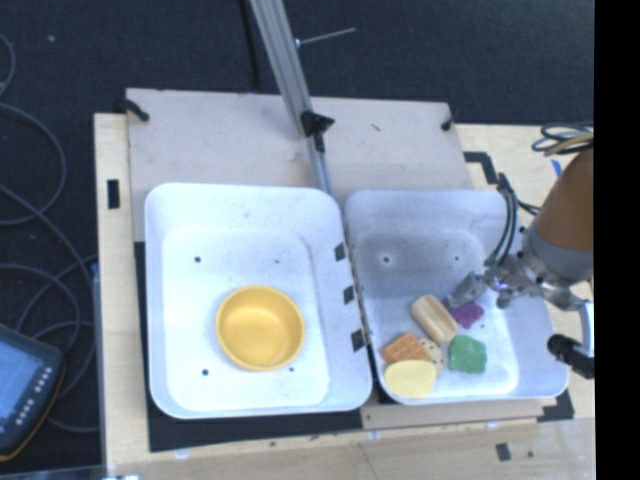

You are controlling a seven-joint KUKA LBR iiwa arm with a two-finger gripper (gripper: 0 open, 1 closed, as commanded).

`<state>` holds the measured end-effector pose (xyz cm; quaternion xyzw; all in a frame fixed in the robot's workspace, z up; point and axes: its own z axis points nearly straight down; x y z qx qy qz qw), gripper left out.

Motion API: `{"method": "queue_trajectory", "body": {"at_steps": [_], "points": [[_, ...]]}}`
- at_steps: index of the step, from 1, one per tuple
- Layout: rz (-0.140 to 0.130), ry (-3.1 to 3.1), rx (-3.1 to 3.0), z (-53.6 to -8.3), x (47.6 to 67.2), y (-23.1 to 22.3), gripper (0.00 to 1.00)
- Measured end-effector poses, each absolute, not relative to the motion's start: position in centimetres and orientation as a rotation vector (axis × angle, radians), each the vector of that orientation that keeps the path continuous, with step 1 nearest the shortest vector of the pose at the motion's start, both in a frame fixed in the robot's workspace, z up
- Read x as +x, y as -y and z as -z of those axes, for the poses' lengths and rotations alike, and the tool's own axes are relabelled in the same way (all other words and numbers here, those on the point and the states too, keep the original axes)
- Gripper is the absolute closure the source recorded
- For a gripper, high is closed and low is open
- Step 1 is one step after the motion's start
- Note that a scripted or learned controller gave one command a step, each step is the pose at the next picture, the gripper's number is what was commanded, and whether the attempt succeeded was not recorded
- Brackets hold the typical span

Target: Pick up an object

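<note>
Pick not yet made: my end effector [487, 290] is low in the right-hand shallow white bin [400, 228], nothing visibly held.

I see it just beside the small purple block [467, 315] and near the tan wooden cylinder [434, 318]; I cannot tell its state. The green lump [467, 354], pale yellow disc [411, 378] and orange waffle-patterned piece [404, 348] lie on the bin floor. The yellow plastic bowl [260, 327] sits in the left-hand white bin [190, 218]. Grasp and lift remain, by my judgement.
</note>
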<state>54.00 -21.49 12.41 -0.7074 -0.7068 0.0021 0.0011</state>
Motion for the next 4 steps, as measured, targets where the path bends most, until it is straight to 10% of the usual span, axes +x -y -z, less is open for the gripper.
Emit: {"method": "queue_trajectory", "body": {"at_steps": [1,2,4], "points": [[-0.002,2.220,-2.229,-10.2,54.1,21.7,0.00],[0.005,2.219,-2.236,-11.4,54.3,21.8,1.00],[0.006,2.231,-2.221,-21.5,54.6,21.6,1.00]]}}
